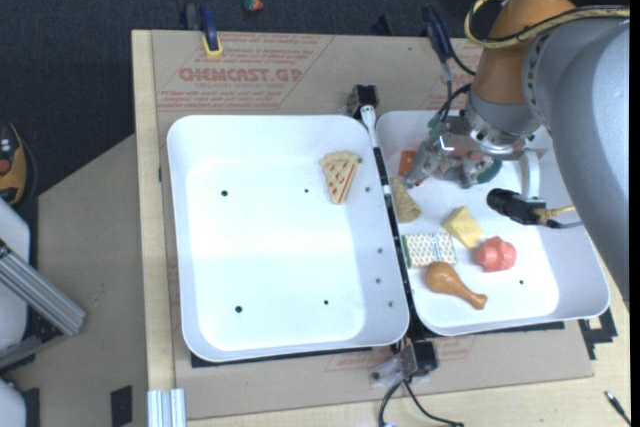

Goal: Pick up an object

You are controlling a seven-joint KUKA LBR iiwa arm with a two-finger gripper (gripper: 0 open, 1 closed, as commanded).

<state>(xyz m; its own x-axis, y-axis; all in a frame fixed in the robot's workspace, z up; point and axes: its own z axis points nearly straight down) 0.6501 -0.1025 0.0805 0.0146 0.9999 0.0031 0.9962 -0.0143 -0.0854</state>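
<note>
My gripper point(443, 171) hangs low over the far part of the right bin point(570, 300), open, with nothing between its fingers. Just to its left lies a small red piece point(407, 161), and below that a tan bread-like piece point(405, 203) against the bin's left wall. A bit of green point(490, 171) peeks out at the gripper's right side. Nearer the front lie a yellow cheese block point(463, 226), a pink-red round fruit point(496, 255), a checkered cracker point(430, 248) and a brown chicken drumstick point(455, 284).
The left bin point(200, 245) holds a toasted sandwich wedge point(340, 176) near its far right corner. The grey arm with its orange band point(520, 35) fills the space above the right bin's far right side. A divider ridge point(388, 215) separates the bins.
</note>
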